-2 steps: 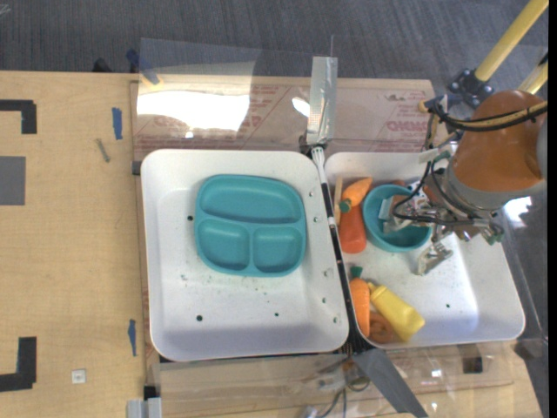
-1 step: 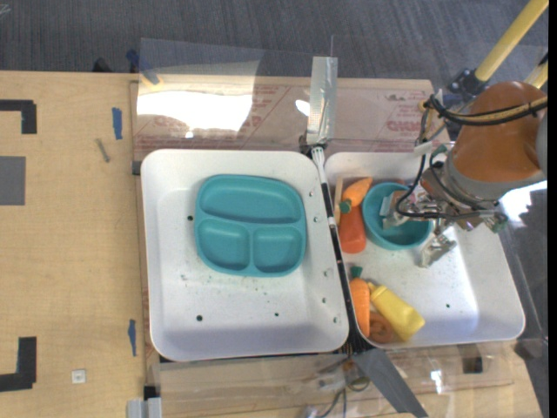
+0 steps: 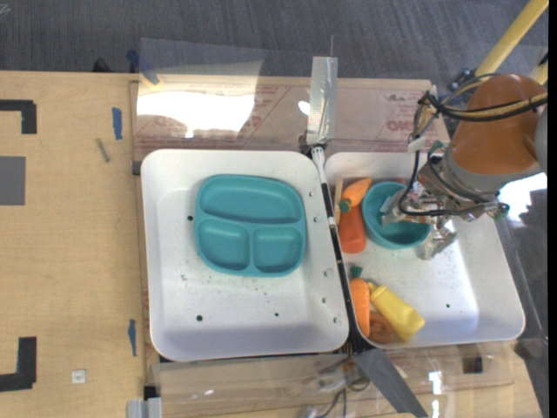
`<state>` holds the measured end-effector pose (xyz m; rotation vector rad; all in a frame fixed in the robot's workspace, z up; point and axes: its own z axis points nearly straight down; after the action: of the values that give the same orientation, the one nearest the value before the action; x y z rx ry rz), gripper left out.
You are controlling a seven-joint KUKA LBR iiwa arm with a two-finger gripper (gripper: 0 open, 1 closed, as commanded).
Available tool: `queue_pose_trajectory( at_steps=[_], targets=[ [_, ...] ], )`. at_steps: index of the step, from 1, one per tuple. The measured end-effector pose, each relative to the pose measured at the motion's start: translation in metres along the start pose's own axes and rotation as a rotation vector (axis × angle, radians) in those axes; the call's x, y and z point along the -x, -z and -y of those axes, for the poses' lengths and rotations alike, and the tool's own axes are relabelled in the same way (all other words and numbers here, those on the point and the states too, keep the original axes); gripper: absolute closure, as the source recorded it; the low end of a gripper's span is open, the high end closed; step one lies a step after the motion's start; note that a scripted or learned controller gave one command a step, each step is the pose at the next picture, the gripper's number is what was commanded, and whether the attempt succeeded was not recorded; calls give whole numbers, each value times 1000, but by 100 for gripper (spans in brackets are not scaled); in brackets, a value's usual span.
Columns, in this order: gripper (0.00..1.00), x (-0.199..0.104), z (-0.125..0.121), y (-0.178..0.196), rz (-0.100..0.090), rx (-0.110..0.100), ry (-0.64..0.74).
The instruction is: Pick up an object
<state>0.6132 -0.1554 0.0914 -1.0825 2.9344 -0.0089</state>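
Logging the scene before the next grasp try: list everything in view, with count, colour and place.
bins: 2, white, side by side on the bench; left bin, right bin
divided plate: 1, teal, three compartments, middle of the left bin
bowl: 1, teal, upper part of the right bin, under the end effector
carrot toy: 1, orange with green tip, right bin, left of the bowl
yellow bottle-shaped toy: 1, yellow, near front edge of the right bin
orange toy: 1, orange, front left corner of the right bin, beside the yellow toy
clear divider: 1, transparent, upright behind the bins
arm: 1, grey with orange band, reaching in from the right
end effector: 1, metal, at the bowl's right rim
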Motion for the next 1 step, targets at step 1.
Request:
queue_pose_trajectory(
  at_steps=[1],
  targets=[
    [0, 19, -39, 1, -11, -8, -99]
  ],
)
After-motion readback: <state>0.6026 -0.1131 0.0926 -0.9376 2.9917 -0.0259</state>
